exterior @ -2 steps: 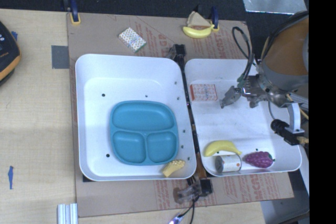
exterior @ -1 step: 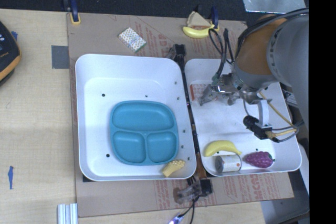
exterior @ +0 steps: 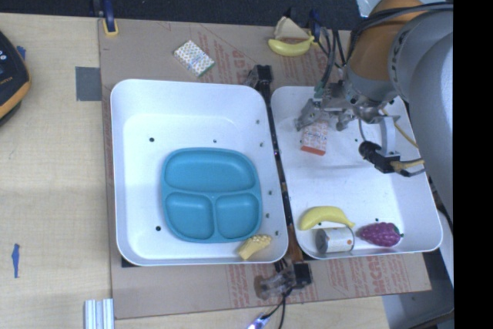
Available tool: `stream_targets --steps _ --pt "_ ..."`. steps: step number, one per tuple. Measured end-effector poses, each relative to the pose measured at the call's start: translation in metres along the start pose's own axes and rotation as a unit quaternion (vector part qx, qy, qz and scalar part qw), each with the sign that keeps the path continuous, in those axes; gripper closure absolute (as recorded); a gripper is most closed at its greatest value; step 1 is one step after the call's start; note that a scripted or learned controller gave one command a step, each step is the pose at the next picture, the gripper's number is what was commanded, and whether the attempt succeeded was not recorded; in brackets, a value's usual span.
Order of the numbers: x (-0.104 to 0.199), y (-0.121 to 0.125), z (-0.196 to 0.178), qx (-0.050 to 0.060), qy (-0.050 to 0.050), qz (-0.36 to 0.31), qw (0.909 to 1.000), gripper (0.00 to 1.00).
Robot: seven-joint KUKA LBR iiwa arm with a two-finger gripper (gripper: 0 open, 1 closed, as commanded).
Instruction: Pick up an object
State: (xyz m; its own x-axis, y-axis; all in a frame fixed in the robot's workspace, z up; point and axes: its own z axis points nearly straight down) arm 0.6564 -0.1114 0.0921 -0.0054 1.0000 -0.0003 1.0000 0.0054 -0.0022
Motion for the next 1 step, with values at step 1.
stream_targets --steps 1 --pt "-0.0002 0.0004 -0.0109 0.0 0.0 -0.002 1.0 1.0"
